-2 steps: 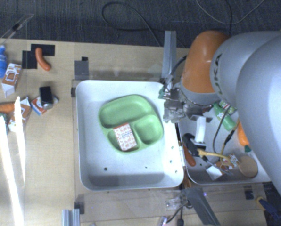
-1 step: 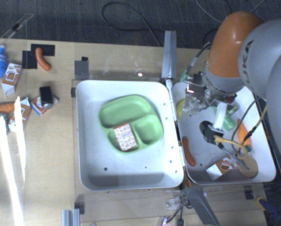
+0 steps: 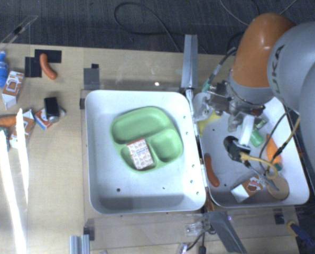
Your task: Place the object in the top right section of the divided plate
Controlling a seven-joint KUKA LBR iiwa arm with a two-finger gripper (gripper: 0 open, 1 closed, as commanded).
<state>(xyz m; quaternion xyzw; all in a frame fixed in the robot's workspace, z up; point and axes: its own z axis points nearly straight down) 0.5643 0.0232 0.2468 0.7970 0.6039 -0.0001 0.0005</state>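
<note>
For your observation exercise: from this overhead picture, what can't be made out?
- Claw: wrist hardware and cables blur its outline, so open or shut is unclear.
- Right bin: far side hidden under the arm.
- Carton on green divided plate: print too small to read.

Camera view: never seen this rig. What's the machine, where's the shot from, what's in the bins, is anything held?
One fixed camera looks down at a slant on a bench. The grey robot arm with the orange band reaches in from the right; its gripper hangs over the right white bin, which holds a red sausage-shaped toy and other small items. The left white bin holds a green divided plate, with a small patterned carton in its lower section. I cannot tell whether anything is held.
</note>
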